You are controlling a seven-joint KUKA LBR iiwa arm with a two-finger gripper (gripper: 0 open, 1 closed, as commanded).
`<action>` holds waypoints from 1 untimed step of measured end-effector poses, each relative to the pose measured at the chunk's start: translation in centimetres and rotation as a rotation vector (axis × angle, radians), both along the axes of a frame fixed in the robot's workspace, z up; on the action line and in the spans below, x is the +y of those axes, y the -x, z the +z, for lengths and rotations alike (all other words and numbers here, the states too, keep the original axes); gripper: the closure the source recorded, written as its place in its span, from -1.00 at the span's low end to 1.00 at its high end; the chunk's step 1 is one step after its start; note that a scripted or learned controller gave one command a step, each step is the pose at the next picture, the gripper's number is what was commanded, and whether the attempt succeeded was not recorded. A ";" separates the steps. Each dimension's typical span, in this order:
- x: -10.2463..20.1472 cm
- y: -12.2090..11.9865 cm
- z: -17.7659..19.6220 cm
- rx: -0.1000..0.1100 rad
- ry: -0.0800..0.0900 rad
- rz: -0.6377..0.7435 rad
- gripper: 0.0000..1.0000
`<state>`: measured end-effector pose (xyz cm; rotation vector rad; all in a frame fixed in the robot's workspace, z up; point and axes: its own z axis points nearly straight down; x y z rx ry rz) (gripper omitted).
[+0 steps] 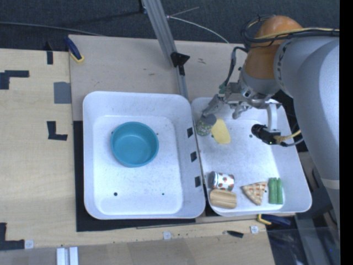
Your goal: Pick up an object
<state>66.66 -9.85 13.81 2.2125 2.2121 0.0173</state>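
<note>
My gripper [206, 123] hangs low in the right bin [287, 164], at its upper left corner close to the wall between the two bins. A pale yellow lemon-like object [221, 131] lies just to its right, touching or nearly touching it. At the right bin's front edge lie a small printed can [222, 180], a bread roll [223, 199], a pizza slice [255, 192] and a green stick-shaped piece [274, 190]. A blue bowl [134, 143] sits upright in the left bin [99, 197].
A slanted metal pole [165, 32] comes down to the back edge between the bins. The arm's grey body and orange band [276, 32] overhang the right bin's back right corner. A black cable fitting [265, 132] juts over that bin.
</note>
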 end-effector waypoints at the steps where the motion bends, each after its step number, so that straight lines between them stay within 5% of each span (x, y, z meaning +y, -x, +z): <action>1: 0.2 -0.2 1.3 -0.006 -0.001 0.003 1.00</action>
